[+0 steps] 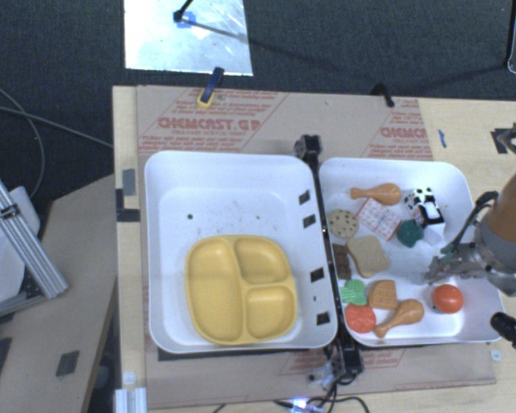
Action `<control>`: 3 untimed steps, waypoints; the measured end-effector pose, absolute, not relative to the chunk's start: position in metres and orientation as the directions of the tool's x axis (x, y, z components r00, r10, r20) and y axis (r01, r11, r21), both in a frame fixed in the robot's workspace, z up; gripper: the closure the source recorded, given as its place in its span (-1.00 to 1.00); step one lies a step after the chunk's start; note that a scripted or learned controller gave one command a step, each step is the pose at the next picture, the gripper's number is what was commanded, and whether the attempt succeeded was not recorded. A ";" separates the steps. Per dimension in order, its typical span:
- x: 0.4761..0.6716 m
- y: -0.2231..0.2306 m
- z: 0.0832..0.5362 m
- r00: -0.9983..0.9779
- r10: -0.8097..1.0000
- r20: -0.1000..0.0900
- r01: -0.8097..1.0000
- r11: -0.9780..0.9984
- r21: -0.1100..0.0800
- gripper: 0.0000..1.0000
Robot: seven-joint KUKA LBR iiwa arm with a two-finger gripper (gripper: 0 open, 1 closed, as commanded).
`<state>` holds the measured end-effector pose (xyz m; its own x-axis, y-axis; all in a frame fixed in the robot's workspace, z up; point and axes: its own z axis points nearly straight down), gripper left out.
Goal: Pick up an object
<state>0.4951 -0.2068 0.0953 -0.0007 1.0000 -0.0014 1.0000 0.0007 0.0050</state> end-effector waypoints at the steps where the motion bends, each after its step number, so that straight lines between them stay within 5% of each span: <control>1: 0.496 -0.207 0.106 0.000 1.000 -0.002 1.000 0.000 0.008 1.00; 2: 0.513 -0.103 0.083 -0.013 1.000 0.005 1.000 0.013 0.000 1.00; 3: 0.532 -0.017 0.250 -0.016 1.000 0.004 1.000 0.016 0.021 1.00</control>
